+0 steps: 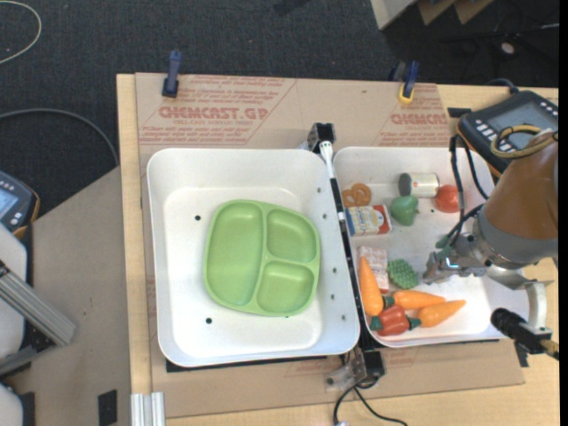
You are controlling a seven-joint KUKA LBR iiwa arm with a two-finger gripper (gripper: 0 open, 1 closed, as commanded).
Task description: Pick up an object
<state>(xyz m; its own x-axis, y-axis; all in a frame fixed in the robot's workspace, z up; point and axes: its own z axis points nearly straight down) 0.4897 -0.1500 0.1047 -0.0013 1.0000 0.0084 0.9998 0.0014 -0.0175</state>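
Jaws first: we can't tell if they're apart or together, the gripper (441, 264) is too small and cluttered from up here. It's low over the right bin (471, 323), about mid-bin, w/ nothing visibly held.

Bench (222, 114) carries both bins. The left bin (160, 238) has a green divided plate (262, 257) lying flat at its centre. The arm (524, 207) comes in over the right bin's right edge, orange band on top.

We see all the pickable stuff in the right bin. Near the front edge are three carrots. One carrot (368, 287) runs along the left wall. A second carrot (417, 298) and a third carrot (442, 311) lie side by side towards the front right. A red pepper (393, 323) sits at the front-left corner, touching them.

A green leafy piece (402, 273) is just beside the gripper, on its left, and a pale packet (373, 259) is next to that.

Back half: red-white carton (368, 220) by the left wall, pretzel (358, 193) behind it, green veg (405, 209), a grey-white cylinder (419, 184) near the back edge, and a red ball (446, 199) to its right.
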